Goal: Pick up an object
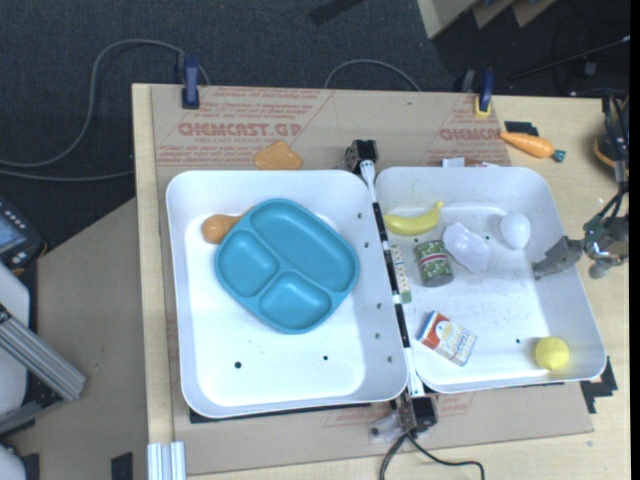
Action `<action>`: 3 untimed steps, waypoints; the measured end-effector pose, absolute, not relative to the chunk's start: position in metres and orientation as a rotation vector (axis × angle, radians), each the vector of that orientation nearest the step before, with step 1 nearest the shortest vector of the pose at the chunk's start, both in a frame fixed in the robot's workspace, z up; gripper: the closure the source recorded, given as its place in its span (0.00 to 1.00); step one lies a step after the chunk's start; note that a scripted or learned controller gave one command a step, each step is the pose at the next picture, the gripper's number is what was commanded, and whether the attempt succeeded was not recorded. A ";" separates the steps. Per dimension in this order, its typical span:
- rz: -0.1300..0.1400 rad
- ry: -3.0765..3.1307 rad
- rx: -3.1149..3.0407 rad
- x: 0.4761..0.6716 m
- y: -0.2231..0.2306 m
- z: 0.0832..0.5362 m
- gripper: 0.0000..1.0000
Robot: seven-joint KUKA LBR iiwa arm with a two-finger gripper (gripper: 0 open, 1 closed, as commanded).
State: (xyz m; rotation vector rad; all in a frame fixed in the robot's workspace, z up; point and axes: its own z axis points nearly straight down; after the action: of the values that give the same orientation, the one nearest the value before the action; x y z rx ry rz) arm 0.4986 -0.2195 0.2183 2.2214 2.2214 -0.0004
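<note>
The right bin [500, 368] holds a yellow banana [414, 219], a small green can [434, 263], a clear cup-like piece [468, 246], a white rounded object [515, 230], a small red and white carton [447, 338] and a yellow ball [551, 353]. My gripper [562, 256] comes in at the right rim of this bin, to the right of the white rounded object and above the yellow ball, and touches none of them. In the left bin [260, 378] lies a blue divided plate [286, 265], with an orange object [214, 229] partly tucked under its left edge.
On the bench behind the bins lie an orange carrot toy [527, 145] at the right and an orange piece [277, 156] near the left bin's back rim. Blue clamps [190, 78] hold the board's far edge. Cables run over the dark floor behind.
</note>
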 end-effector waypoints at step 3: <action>-0.033 2.256 2.236 0.623 -0.128 0.082 0.00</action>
State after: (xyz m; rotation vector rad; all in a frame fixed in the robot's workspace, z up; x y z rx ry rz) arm 0.6228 -0.1284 0.0820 2.2357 2.2560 -0.0326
